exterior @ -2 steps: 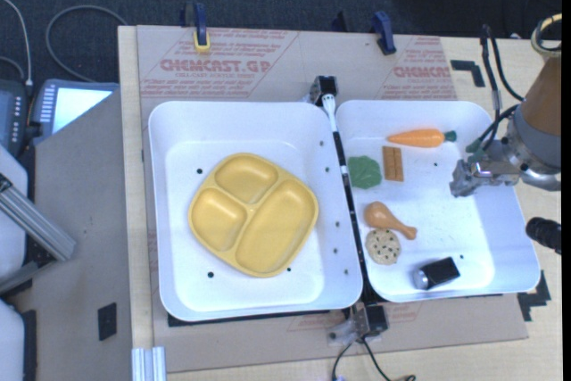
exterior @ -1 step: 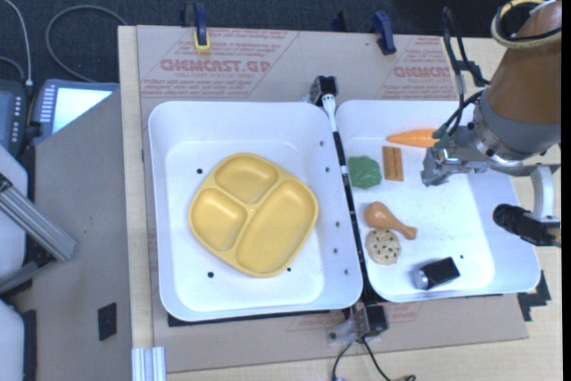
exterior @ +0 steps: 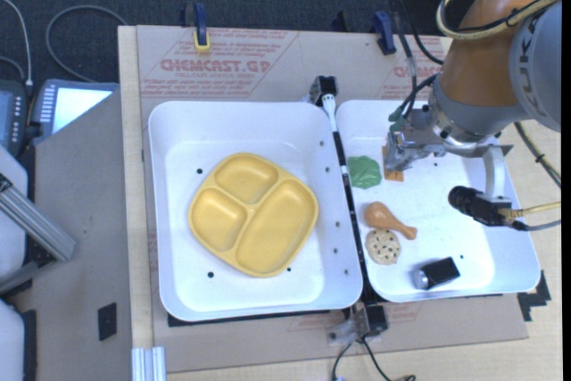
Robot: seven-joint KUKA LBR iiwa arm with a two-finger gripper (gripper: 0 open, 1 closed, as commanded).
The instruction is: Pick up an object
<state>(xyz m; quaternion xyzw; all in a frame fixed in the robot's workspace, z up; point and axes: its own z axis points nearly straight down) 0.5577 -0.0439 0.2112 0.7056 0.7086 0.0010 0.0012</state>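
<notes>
The right bin [exterior: 500,268] holds several small items. A green lump [exterior: 363,171] lies near its left wall. A tan toy drumstick [exterior: 389,219] lies below it, and a round speckled cookie [exterior: 384,246] sits just under the drumstick. A black block [exterior: 437,273] rests near the bin's front edge. My gripper [exterior: 399,158] hangs low in the upper left of this bin, right of the green lump. A small orange piece [exterior: 393,176] shows just beneath the gripper; I cannot tell whether it is held.
The left bin [exterior: 169,192] carries a yellow divided plate [exterior: 254,213] in its middle. A black divider strip [exterior: 341,169] runs between the bins. The arm's orange band [exterior: 486,40] and cables [exterior: 526,214] hang over the right bin's upper right.
</notes>
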